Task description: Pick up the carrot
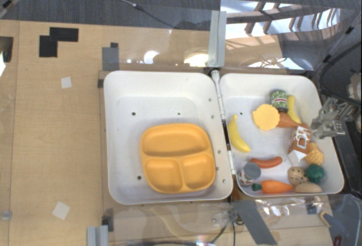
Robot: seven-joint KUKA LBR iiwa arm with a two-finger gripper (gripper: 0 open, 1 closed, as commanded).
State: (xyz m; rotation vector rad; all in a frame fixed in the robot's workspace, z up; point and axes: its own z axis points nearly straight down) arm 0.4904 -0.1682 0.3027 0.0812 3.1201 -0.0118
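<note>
Camera view: the small orange plastic carrot with a green tip (275, 186) is lying along the front wall of the right-hand shallow white bin (320, 95), just beside a red toy sausage (266, 162). The metal two-finger gripper (327, 123) is being held over that bin's right rim, well apart from the carrot, up and to the right of it. Whether it's open or closed can't be told here.

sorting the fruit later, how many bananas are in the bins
2, both in the right bin: one banana lies along its left wall, the other banana sits near the back beside the green item. More could be hidden under the pile.
</note>
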